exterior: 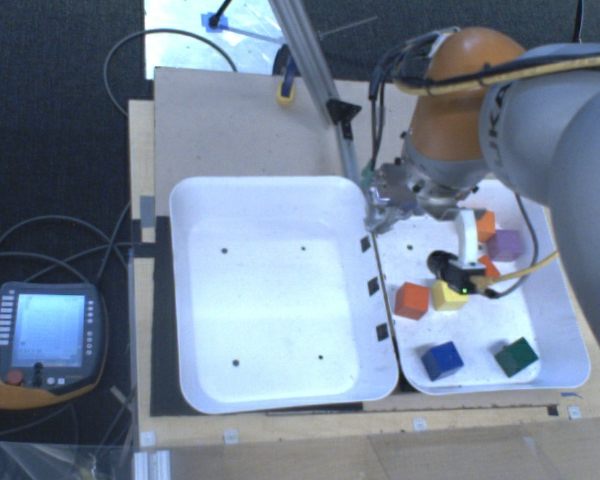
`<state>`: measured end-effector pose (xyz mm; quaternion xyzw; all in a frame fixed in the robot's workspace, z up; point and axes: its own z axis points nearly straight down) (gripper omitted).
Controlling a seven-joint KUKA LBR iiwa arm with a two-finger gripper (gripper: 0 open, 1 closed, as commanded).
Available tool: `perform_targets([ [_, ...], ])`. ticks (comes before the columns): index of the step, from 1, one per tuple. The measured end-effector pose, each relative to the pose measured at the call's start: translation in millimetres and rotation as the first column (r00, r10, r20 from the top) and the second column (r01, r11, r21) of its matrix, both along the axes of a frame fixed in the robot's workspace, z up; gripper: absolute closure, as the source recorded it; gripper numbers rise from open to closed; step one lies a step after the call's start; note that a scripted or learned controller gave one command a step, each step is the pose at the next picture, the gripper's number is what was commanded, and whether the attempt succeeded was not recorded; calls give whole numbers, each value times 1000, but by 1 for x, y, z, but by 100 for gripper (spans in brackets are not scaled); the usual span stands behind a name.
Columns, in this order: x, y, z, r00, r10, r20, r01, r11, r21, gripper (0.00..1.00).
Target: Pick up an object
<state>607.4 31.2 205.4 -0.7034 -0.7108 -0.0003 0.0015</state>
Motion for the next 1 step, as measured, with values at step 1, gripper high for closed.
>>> perform_targets([
  [1, -28, 46, 0, 1000, 0, 0, 0, 1000, 0, 100],
])
